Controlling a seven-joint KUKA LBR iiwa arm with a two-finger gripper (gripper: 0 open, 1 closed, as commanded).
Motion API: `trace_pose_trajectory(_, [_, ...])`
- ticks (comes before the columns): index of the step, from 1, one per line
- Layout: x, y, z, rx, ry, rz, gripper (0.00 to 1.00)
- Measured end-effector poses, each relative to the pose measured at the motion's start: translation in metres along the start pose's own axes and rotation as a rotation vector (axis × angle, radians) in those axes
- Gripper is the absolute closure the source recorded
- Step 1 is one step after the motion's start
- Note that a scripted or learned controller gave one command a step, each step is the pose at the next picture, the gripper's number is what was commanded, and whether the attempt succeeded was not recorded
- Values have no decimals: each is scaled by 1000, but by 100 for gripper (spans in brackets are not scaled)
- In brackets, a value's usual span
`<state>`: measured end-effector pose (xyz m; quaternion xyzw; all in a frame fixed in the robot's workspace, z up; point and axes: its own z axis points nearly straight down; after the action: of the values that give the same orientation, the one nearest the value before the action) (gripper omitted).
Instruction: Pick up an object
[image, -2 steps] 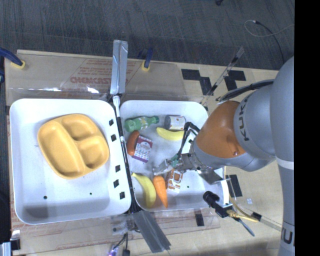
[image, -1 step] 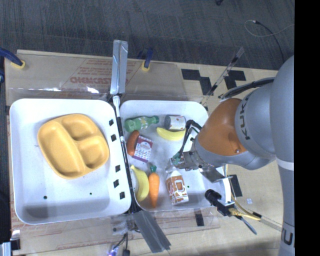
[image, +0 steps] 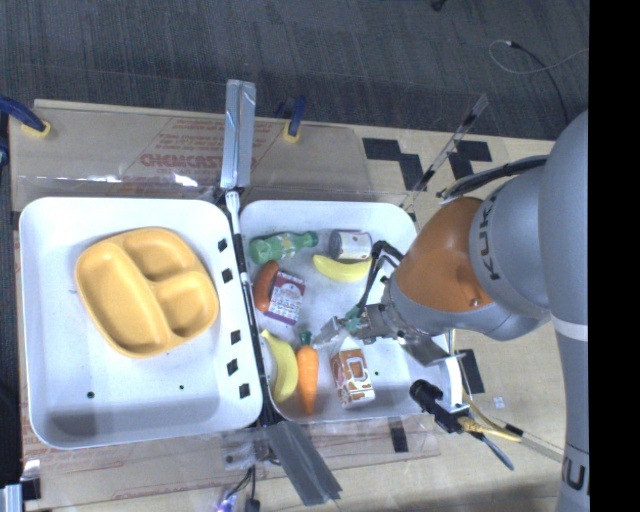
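Note:
My gripper (image: 343, 326) hangs low over the middle of the right bin (image: 392, 218), reaching in from the right under the orange wrist band. Directly below it lies an orange-and-white carton (image: 352, 378). Left of that, a carrot (image: 307, 378) and a yellow banana (image: 283, 366) lie side by side. A red packet (image: 286, 297) and an orange-red sausage-shaped item (image: 264, 284) sit to the gripper's upper left. Along the bin's far side are a green bottle (image: 280, 245), a silver can (image: 350, 243) and a second banana (image: 341, 267). I see nothing held.
The left bin (image: 60, 400) holds a yellow divided tray (image: 147, 290). A grey divider bar (image: 238, 130) stands between the bins. The arm's bulk covers the right bin's right side.

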<state>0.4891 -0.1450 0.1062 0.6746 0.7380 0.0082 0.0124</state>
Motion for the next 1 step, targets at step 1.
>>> trace_pose_trajectory(1, [31, -8, 15, 26, 8, -84, 0])
